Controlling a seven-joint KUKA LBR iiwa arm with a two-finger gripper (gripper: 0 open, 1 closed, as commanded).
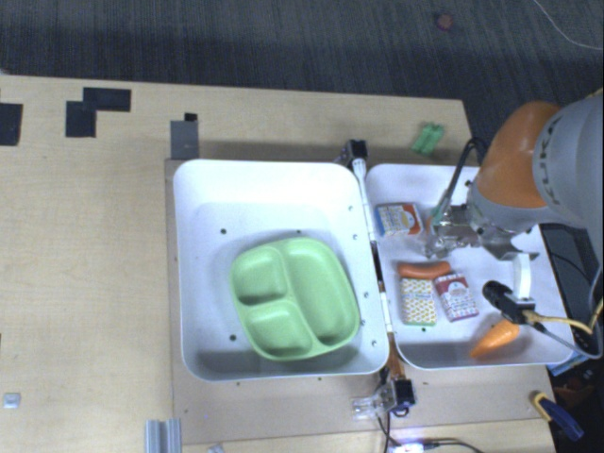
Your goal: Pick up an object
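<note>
The right bin (528, 352) holds several small things. A white, blue and orange packet (396, 219) lies at its far left. An orange-red sausage-shaped piece (425, 270) lies below that, with a yellow patterned packet (418, 301) and a red and white packet (457, 299) just in front of it. An orange carrot-like piece (497, 337) rests near the front right. My gripper (441, 242) hangs low in this bin, between the far packet and the orange-red piece, right beside both. Nothing can be seen held in it.
The left bin (203, 196) holds a green divided plate (294, 296). A small green object (427, 139) lies on the bench beyond the right bin. The arm's grey body and orange band (514, 163) cover the right bin's far right corner.
</note>
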